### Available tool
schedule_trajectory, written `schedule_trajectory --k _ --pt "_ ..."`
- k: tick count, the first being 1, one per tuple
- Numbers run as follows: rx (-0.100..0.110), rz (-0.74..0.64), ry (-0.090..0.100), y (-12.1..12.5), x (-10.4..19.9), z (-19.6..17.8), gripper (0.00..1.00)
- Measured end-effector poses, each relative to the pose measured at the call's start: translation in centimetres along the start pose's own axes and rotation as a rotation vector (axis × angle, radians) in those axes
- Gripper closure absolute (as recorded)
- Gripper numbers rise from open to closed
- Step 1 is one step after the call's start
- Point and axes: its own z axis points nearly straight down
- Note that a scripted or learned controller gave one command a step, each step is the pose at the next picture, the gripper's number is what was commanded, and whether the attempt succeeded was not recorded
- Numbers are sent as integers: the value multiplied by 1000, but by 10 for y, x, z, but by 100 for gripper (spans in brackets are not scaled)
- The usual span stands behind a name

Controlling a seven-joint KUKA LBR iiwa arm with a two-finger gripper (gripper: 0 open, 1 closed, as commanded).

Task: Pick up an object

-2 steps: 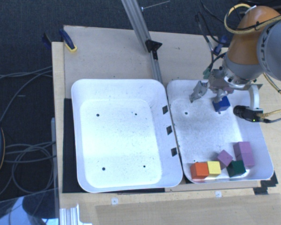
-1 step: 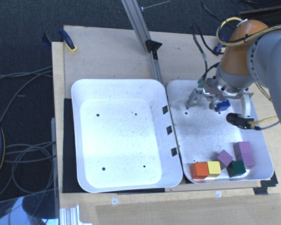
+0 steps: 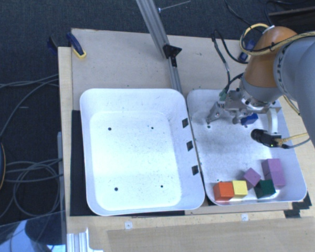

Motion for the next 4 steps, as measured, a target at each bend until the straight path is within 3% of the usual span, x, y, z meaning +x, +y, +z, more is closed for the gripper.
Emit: schedule_trajectory --k 1,2,3,4 --pt "-5 -1 0 2 0 -13 100" --pt "-13 -1 -2 8 2 -77 100" --pt "-11 -1 -1 10 3 -112 100" --pt "-4 -6 2 1 50 -123 100"
